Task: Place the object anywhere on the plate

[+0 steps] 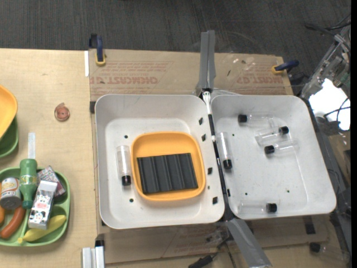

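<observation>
Dark grey carpeted floor [167, 10] behind a light wooden bench top [44, 82] overlaid with brown cardboard sheets [145, 74].

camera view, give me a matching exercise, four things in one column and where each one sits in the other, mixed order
Things
1. orange square plastic plate
2. black ridged rectangular block
3. clear plastic vial with a black cap beside the plate
4. green glass-look toy bottle

Places
A. on the green tray at the far left
B. left bin floor, left of the plate
C. middle of the left bin
D. on the plate

Pairs: 1-C, 2-D, 3-B, 4-A
</observation>
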You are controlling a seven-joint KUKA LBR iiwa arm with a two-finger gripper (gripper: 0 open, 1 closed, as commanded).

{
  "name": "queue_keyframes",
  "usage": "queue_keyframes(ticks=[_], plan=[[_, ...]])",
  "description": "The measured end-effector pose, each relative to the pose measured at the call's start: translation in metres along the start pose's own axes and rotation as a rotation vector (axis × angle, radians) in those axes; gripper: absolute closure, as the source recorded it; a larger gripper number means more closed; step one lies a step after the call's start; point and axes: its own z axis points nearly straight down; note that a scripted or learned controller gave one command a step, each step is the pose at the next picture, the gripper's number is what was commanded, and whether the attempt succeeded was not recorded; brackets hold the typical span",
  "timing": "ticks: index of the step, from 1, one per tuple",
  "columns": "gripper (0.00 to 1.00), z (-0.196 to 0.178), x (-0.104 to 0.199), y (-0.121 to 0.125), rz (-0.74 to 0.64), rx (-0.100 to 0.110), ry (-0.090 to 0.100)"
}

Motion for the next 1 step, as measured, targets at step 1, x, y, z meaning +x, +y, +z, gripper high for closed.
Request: queue_keyframes(ticks=[1], plan=[[0.0, 0.0, 0.0, -0.0001, 0.0, 0.0, 0.0]])
